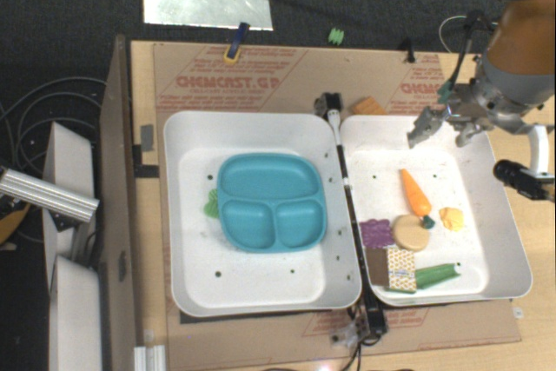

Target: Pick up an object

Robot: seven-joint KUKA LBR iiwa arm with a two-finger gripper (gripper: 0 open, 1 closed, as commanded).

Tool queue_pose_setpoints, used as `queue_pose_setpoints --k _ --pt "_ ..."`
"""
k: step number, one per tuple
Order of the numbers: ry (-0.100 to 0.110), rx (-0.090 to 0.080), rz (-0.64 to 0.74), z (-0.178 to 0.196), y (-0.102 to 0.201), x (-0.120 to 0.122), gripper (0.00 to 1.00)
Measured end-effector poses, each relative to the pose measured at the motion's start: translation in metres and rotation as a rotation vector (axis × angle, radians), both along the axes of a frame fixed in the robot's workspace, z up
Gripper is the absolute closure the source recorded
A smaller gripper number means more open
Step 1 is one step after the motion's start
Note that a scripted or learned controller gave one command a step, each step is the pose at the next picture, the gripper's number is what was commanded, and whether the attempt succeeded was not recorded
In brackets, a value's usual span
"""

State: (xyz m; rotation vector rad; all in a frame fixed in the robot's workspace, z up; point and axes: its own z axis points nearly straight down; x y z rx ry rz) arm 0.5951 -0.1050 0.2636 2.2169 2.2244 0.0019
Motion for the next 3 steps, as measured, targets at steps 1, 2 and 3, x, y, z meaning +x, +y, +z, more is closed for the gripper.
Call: queue_pose_setpoints --k 1,2,3 --pt "0.001 0.0 -0.007 -0.185 -0.039 -0.015 0.0" --pt "-0.003 -0.001 -0.002 -0.168 -0.038 -0.013 1.0" --pt "-0.006 0.002 0.008 -0.074 0.046 -0.011 1.0"
